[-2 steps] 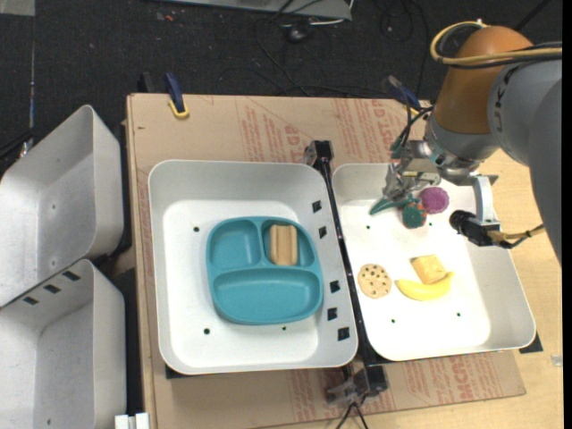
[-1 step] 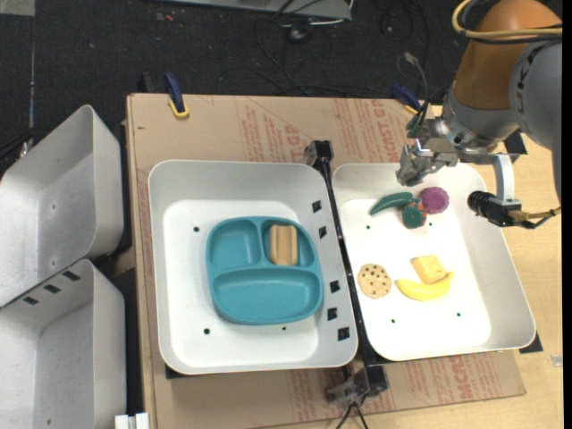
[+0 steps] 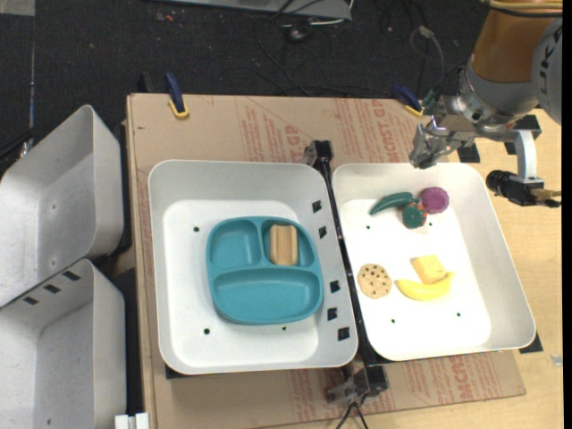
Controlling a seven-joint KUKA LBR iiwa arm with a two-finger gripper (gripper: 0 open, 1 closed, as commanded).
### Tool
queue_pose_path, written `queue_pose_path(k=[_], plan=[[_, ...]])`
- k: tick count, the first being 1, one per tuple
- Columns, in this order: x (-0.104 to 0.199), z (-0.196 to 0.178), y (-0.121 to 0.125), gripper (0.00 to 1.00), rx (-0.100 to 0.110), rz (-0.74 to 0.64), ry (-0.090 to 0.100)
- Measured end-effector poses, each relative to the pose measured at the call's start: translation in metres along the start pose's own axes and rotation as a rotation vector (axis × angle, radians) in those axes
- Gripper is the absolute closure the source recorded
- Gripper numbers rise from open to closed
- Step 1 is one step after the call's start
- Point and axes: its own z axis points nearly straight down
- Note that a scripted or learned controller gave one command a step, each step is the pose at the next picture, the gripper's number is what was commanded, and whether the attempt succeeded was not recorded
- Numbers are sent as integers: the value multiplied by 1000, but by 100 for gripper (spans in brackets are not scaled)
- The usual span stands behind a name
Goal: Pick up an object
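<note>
A banana (image 3: 425, 288) is lying nearest the camera in the right bin (image 3: 500, 239), with a yellow block (image 3: 428, 267) touching its far side and a cookie (image 3: 374, 281) sitting just to its left. Farther back in the same bin, a green pepper (image 3: 391, 203) is lying beside a small dark green piece (image 3: 414, 215) and a purple ball (image 3: 434, 199). In the left bin (image 3: 179, 239), a blue divided plate (image 3: 264, 271) is resting flat and is carrying a tan bread slice (image 3: 283, 244) in its far right compartment. The gripper (image 3: 427, 150) is hanging over the far edge of the right bin, apart from every object; I cannot tell whether it is released or clenched. Both bins are sitting side by side on the table (image 3: 232, 123).
</note>
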Motion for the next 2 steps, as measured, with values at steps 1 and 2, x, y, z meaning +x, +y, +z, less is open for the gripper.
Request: queue_pose_path(k=[1, 2], plan=[[56, 14, -5, 100, 9, -2, 2], [100, 24, -5, 100, 9, -4, 2]])
